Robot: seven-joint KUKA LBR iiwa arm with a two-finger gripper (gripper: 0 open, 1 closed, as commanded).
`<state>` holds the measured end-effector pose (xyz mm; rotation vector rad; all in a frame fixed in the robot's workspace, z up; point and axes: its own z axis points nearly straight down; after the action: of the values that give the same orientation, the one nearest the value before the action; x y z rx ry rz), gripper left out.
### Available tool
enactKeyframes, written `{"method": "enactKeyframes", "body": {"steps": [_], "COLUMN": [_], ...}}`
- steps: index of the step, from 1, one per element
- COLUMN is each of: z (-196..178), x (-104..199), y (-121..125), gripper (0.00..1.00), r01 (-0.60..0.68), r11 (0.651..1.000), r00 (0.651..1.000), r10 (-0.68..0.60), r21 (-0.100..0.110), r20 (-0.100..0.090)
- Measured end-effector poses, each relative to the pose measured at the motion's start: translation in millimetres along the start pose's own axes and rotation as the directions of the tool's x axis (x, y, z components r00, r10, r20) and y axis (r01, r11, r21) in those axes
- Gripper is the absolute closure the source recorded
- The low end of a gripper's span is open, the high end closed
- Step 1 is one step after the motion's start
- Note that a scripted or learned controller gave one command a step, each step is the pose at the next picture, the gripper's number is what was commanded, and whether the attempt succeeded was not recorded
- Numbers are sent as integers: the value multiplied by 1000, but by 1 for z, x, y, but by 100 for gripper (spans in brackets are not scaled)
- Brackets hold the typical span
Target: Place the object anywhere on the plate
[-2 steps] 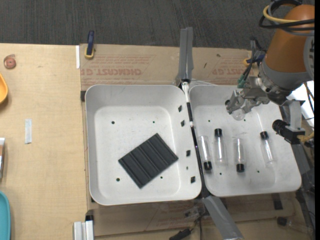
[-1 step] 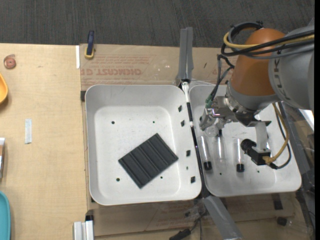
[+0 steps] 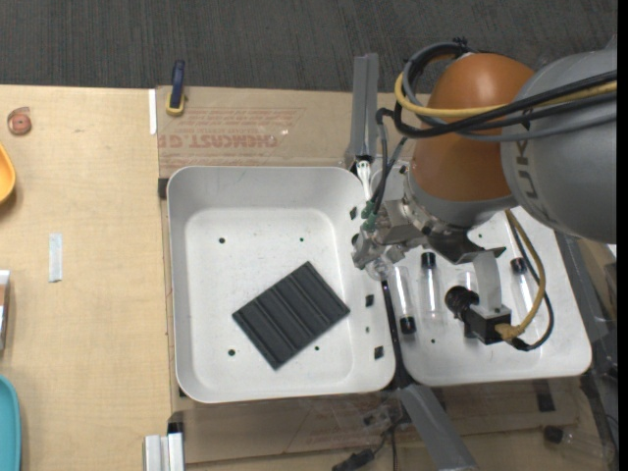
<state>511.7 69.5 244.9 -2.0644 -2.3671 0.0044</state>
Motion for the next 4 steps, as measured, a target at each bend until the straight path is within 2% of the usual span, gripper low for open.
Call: {"method": "enactKeyframes", "body": {"steps": [1, 2, 3, 4], "z": [0, -37, -45, -116], "x": [0, 28, 28, 91], "y": [0, 62, 62, 62], "gripper": [0, 0, 100, 100], "r01": [-1, -23, -21, 472], "r11": [1000, 1000, 1000, 881], "r00": [1000, 1000, 1000, 881], "r10": [1, 23, 21, -472], "r21": [0, 0, 3, -2], "r20": [0, 2, 5, 2]}}
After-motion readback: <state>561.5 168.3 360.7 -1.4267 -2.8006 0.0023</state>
